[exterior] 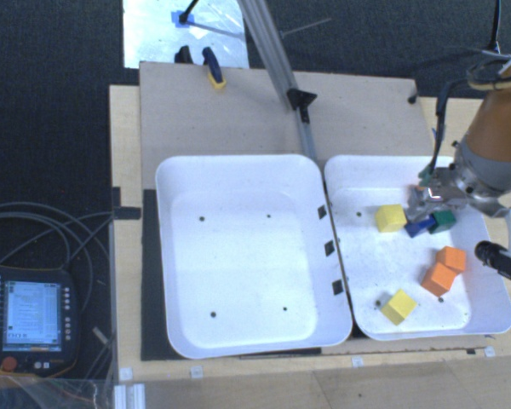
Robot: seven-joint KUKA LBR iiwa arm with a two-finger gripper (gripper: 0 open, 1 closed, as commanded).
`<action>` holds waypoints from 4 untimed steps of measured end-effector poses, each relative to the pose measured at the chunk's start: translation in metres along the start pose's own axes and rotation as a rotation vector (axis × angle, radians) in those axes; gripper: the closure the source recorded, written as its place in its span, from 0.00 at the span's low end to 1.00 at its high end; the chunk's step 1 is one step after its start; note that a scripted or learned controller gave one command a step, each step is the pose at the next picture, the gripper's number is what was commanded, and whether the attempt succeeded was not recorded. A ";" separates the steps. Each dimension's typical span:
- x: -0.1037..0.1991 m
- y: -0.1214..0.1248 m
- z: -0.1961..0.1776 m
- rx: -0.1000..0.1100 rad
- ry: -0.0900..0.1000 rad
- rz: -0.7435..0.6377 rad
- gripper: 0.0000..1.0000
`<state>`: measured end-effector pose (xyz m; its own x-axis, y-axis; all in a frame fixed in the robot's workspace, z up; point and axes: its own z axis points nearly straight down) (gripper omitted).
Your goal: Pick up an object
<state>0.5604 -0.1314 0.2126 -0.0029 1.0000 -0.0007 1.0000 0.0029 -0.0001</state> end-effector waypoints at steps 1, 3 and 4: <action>0.055 -0.012 0.003 0.000 0.003 -0.007 1.00; 0.165 -0.026 -0.018 -0.004 0.003 -0.009 1.00; 0.217 -0.046 -0.018 0.000 0.004 -0.009 1.00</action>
